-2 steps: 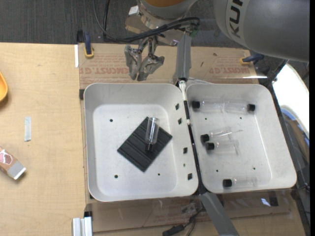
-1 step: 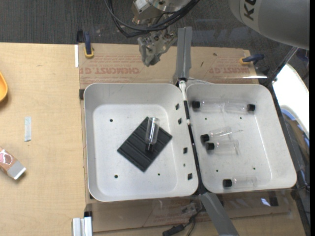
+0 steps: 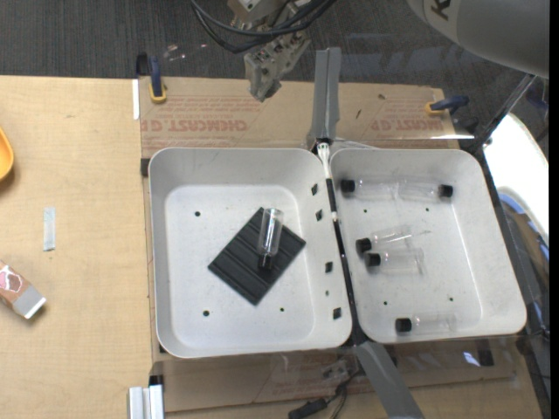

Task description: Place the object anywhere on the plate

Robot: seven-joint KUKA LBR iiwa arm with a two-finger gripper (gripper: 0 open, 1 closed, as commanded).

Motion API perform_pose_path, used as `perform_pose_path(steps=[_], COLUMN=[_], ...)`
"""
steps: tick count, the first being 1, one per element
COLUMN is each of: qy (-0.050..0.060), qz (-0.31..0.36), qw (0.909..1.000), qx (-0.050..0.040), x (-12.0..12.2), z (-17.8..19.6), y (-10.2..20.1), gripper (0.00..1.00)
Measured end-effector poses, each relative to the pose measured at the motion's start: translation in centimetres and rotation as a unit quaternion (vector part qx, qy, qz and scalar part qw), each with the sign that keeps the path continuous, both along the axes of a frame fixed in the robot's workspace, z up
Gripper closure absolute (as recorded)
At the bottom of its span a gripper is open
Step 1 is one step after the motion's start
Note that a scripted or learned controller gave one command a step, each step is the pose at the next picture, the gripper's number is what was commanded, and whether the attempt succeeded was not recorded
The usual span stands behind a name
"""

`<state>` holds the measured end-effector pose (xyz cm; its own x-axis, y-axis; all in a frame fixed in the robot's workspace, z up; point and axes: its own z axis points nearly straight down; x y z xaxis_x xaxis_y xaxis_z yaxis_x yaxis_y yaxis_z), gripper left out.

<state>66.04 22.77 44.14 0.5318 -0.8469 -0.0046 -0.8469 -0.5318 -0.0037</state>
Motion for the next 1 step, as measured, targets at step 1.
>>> perform_pose_path(steps=[1], qy=[0.000], qz=[0.042], qw=[0.9991], qx=[-0.0002], x=[-0.02], z=[-0.03], y=[0.04], gripper=[1.00])
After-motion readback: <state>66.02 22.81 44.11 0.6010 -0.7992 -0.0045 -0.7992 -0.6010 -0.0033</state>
